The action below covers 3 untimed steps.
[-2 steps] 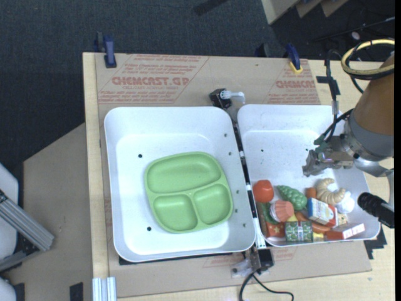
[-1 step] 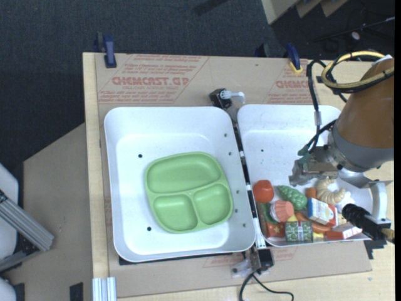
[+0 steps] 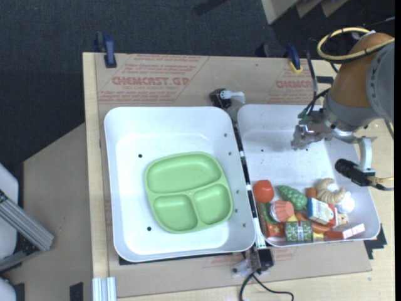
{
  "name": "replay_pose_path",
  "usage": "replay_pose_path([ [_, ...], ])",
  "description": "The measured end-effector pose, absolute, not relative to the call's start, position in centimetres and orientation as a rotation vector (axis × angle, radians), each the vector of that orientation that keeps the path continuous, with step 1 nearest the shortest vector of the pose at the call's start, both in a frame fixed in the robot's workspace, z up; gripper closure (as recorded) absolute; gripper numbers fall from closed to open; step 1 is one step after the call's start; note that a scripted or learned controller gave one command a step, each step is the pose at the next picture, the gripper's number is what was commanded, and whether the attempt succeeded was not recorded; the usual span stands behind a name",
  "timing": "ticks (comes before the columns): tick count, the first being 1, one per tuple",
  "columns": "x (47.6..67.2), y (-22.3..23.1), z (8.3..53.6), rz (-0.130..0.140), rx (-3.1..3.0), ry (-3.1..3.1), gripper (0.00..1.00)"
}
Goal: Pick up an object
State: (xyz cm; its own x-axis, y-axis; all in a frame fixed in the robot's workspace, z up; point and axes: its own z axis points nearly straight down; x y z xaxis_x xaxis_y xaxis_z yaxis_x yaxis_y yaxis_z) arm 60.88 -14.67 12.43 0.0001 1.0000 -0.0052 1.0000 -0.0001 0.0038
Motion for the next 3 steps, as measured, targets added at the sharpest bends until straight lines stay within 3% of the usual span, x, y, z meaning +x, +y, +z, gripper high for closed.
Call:
replay_pose_path([
  [1,58.6,-19.1,16.7,0.000,2.221,2.212,1.00],
  [2,53.1,-17.2,20.1,-0.001,2.226,2.222,1.00],
  [3,65.1,-16.2,18.8,0.007,2.210,2.223,1.00],
])
